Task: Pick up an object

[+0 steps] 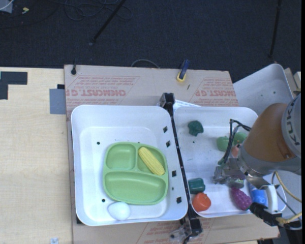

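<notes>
While the grey arm's hand (pixel 224 176) hangs low in the right white bin (pixel 208 117), its grip cannot be told; a dark green block (pixel 196 185) and orange ball (pixel 201 202) lie just beside it.

Arm (pixel 267 136) low, hand (pixel 226 176) down.

A dark carpeted floor (pixel 157 24) with black cables (pixel 51 6) lies beyond the pale wooden worktop (pixel 25 161) and its cardboard sheet (pixel 142 88).

Arm (pixel 274 136) covers right bin's (pixel 213 117) right side; light green object (pixel 224 143) partly hidden behind it. Gripper (pixel 227 175) fingers indistinct.
</notes>
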### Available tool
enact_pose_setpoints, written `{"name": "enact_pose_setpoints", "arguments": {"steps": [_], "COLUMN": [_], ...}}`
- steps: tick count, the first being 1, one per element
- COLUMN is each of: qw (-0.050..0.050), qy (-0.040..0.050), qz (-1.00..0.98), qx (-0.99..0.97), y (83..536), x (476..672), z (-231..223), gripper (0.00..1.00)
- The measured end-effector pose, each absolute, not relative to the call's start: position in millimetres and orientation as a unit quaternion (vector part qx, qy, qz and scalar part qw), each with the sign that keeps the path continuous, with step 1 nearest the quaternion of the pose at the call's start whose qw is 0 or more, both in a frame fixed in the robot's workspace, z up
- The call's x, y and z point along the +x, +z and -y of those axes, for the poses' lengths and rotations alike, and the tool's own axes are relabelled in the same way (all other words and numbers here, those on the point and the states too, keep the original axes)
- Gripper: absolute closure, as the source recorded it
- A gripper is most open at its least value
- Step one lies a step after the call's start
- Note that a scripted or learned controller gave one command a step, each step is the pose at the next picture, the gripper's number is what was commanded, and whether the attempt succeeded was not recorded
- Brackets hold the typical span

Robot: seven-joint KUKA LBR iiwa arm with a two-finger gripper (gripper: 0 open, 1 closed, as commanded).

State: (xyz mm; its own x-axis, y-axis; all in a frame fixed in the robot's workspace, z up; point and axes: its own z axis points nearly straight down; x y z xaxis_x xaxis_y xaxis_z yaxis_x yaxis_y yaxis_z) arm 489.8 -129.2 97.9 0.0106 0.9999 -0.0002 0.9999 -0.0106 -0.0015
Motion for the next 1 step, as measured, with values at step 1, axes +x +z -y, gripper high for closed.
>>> {"name": "enact_pose_setpoints", "arguments": {"steps": [1], "qw": [0.000], "qy": [0.0000], "qz": [0.704], "qx": [-0.710], "y": [139.5], "x": [489.8], "z": [135.0], "gripper": [1.00]}}
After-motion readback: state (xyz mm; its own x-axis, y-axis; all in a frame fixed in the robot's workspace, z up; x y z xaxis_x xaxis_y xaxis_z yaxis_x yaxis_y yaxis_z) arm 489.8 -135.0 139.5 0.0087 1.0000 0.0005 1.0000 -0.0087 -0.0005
